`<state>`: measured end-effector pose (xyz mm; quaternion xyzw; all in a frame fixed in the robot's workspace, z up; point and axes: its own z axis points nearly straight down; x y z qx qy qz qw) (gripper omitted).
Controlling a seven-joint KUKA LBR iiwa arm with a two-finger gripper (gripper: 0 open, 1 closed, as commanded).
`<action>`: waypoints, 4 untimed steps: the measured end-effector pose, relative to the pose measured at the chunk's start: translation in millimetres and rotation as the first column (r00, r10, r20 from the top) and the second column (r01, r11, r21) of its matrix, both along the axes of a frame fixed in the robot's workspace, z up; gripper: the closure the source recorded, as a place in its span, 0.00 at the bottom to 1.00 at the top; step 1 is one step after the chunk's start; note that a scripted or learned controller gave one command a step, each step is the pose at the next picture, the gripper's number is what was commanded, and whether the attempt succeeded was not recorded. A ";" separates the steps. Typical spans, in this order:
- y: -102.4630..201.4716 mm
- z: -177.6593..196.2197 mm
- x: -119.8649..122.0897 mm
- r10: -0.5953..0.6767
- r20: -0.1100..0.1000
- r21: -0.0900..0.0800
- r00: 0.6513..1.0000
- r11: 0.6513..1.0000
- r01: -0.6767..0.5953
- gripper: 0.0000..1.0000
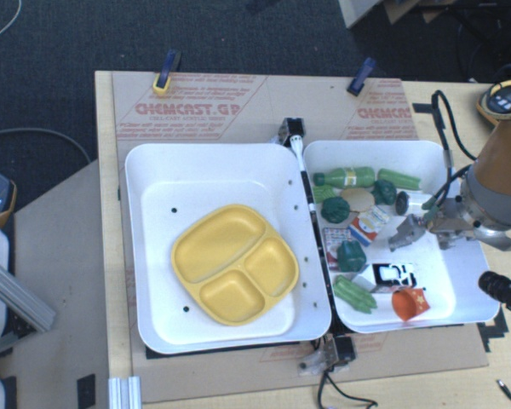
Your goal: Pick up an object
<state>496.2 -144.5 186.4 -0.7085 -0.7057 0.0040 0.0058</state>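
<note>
The right white bin (pixel 464 288) holds several small objects. A green bottle (pixel 349 178) and a green vegetable (pixel 399 180) lie along its far side. A red and white packet (pixel 368 225), a dark teal piece (pixel 351 256), a black and white item (pixel 393 273), an orange piece (pixel 410 302) and a green pepper (pixel 355 294) lie nearer the front. My gripper (pixel 424 237) hangs over the middle of this bin, just right of the packet and above the black and white item. It looks open, with nothing between its fingers.
The left white bin (pixel 153 194) carries a yellow divided plate (pixel 234 264). The two bins meet at a raised rim (pixel 311 228). Clamps sit at the back of the bench, blue (pixel 361 77) and yellow-blue (pixel 164 75). A black cable (pixel 443 126) runs behind the arm.
</note>
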 end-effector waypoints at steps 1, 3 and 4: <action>0.3 6.6 3.4 0.004 0.014 -0.003 1.000 1.000 -0.004 0.00; -3.9 -103.8 -4.1 0.004 0.012 -0.001 1.000 1.000 -0.004 0.00; -4.5 -91.2 -3.6 0.002 0.016 -0.003 1.000 1.000 -0.002 1.00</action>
